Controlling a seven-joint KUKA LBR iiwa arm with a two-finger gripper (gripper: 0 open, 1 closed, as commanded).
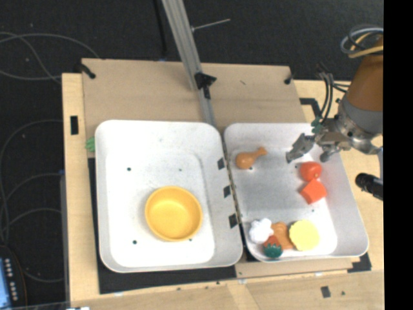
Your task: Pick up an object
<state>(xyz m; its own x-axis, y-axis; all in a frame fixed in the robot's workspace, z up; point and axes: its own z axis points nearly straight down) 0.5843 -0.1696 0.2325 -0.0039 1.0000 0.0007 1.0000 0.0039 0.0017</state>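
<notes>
Tool (313, 147): spread wide, nothing in its grip, hanging over the far right part of the right bin (271, 192), just beside the red toy (311, 170). Looks small, light, rigid plastic, rounded so probably slippery. Best pinched squarely across its middle, staying clear of the orange block (313, 191) right next to it on the near side, touching or not cannot tell.

Arm (364, 89) cut off by frame edge, up-right of gripper (312, 154) jaws. Well below jaws, near bin (271, 192) rim: white lump (260, 230), orange bit (279, 230), green-red bit (273, 250) bunched, overlapping, too small to ID. Yellow disc (304, 235) butts orange bit; which overlaps, can't tell.
</notes>
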